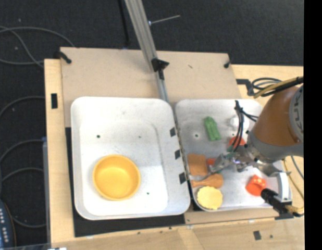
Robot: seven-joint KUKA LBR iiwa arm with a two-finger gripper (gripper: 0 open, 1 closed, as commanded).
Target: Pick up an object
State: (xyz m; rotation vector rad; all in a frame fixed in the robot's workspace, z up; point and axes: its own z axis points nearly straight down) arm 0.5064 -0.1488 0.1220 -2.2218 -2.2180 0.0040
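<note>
Arm reaches in from the right, low over the right bin point(202, 111). Gripper point(219, 164) sits down among the clutter near the bin's middle, just beside a tan block point(197, 165). Too small and blurred to tell how the pincer stands; nothing visibly held. My reading: pick not yet made, the approach is done or nearly so, grasp and lift remain. Likeliest target is the tan block or the brown piece point(209, 181) just below it, both close to the tool tip. Other candidates in the same bin: a green ridged piece point(212, 128), oblong, lying apart toward the far side; a pale yellow round thing point(209, 197) at the near edge, matte, disc-like; an orange lump point(256, 185) to the right, glossy, looks like plastic. Left bin point(124, 108) holds a yellow bowl point(116, 177), round, smooth, open side up, well apart from the arm. Both bins white, shallow, rounded corners, faintly speckled floors.
</note>
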